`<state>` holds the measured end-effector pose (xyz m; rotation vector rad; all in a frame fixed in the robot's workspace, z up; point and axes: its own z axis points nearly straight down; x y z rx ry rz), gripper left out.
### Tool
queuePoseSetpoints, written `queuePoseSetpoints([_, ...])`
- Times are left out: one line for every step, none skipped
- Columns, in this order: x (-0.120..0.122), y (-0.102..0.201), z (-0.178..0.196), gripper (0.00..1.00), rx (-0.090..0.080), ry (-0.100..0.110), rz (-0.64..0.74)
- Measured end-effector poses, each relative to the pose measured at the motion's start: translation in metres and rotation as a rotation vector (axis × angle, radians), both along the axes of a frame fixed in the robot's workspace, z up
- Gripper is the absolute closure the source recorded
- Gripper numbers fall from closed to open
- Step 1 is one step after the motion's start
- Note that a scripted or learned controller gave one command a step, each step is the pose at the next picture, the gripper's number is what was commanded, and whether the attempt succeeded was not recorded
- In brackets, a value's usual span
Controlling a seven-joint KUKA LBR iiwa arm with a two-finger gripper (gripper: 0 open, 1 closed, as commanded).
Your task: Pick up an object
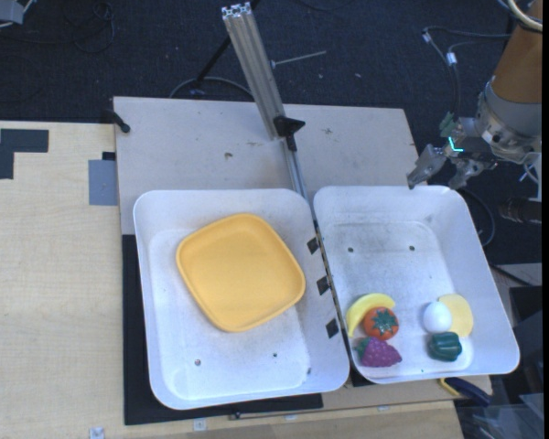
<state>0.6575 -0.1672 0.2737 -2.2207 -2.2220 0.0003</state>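
Gripper point(436, 169) hovers above the right bin's point(471, 222) far rim, fingers apart, holding nothing; the toy foods, including the tomato point(381, 323) and egg point(436, 316), lie clustered at the near edge, well apart from it.

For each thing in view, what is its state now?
Square yellow plastic plate: lying flat in the left white bin.
Small toy foods: clustered at the near edge of the right white bin.
White egg: resting beside a green toy pepper.
Gripper: above the right bin's far corner.
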Motion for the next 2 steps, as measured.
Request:
queuePoseSetpoints([0.0, 0.0, 0.0, 0.0, 0.0, 0.0, 0.0])
queuePoseSetpoints([-0.009, 0.002, -0.058, 0.0, 0.001, 0.004, 0.001])
